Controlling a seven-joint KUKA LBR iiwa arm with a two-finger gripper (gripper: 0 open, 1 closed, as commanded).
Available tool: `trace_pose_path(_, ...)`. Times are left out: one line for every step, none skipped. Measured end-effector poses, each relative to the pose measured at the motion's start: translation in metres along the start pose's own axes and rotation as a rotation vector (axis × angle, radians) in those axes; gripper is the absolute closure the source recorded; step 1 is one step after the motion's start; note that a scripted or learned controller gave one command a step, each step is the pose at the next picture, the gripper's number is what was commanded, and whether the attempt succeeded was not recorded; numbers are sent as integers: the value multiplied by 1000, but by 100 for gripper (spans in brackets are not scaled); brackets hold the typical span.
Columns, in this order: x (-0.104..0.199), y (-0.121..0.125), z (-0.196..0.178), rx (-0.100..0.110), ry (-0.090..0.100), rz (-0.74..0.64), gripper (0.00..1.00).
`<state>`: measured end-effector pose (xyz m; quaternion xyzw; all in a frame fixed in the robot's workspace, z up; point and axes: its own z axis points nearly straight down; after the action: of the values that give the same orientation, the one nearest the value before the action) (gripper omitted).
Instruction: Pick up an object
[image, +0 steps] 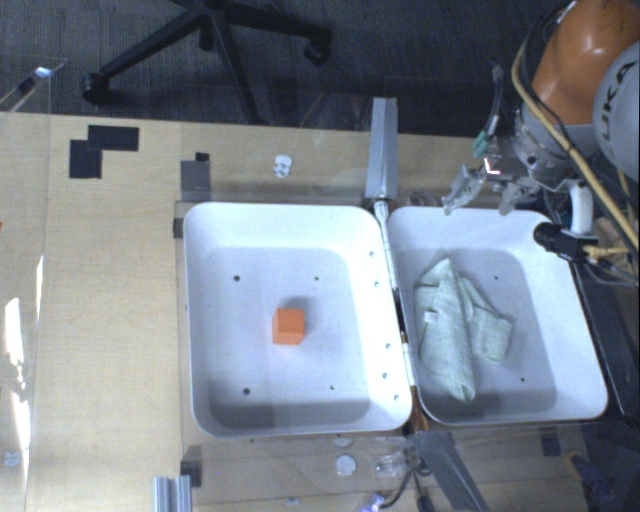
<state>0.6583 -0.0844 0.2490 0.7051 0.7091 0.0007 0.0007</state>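
Note:
A small orange cube (289, 326) lies near the middle of the left white bin (215, 400). A crumpled pale grey-green cloth (458, 326) lies in the right white bin (575, 395), stretched from its middle toward the front. My gripper (483, 196) hangs over the right bin's back rim, above and behind the cloth, well clear of it. Its two fingers are spread apart with nothing between them.
A grey metal post (380, 150) stands at the back between the two bins. Cables (585, 215) and the arm's orange band (590, 45) crowd the back right corner. Black tape marks (100, 148) lie on the wooden bench at the far left.

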Motion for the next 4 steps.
trace_pose_path(-31,11,40,-1,-1,-50,0)
trace_pose_path(-52,9,161,-7,-2,-76,0)
trace_pose_path(-99,12,162,-5,-1,33,0)
trace_pose_path(-98,14,149,-11,-3,27,100)
